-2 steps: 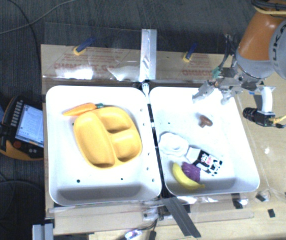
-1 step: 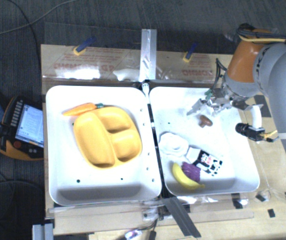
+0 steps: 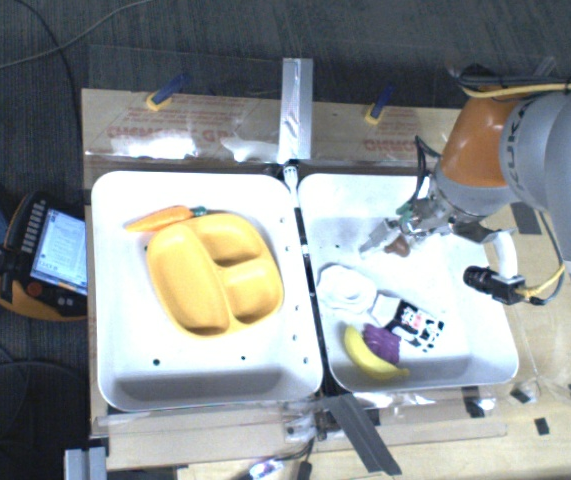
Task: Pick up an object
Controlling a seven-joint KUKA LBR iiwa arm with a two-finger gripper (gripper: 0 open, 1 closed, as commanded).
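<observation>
My gripper (image 3: 390,236) hangs over the right white bin (image 3: 485,363), its grip unreadable from here. The curved yellow plastic banana (image 3: 367,356) lies nearer the front-left corner (beside a purple toy (image 3: 385,342)), long axis slanting across.

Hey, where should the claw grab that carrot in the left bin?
Probably mid-shaft of the carrot, coming straight down, jaws across its narrow width. It lies flat against the yellow divided tray's upper edge, so that side looks tight.
</observation>
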